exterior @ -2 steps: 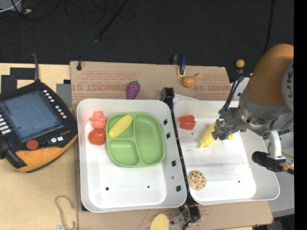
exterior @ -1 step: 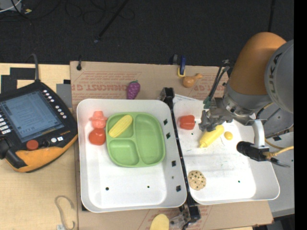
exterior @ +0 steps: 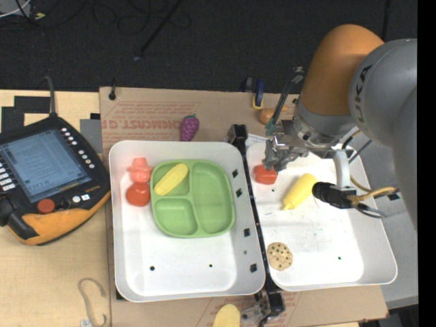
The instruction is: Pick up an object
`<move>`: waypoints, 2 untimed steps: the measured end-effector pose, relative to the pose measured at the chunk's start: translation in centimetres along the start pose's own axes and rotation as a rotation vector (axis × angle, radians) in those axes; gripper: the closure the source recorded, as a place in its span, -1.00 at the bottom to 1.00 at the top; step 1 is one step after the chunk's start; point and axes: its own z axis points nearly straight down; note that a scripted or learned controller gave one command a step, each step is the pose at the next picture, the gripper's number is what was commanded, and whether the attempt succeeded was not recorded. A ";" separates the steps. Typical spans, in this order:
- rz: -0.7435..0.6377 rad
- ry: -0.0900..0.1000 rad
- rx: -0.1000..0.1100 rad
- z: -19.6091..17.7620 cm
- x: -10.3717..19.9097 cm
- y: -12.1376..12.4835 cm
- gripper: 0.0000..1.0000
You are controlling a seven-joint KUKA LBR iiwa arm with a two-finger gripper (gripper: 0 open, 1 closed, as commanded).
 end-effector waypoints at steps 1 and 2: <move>0.002 -0.001 0.001 0.7 2.6 2.7 1.00; 0.005 -0.002 0.005 2.3 3.4 2.8 1.00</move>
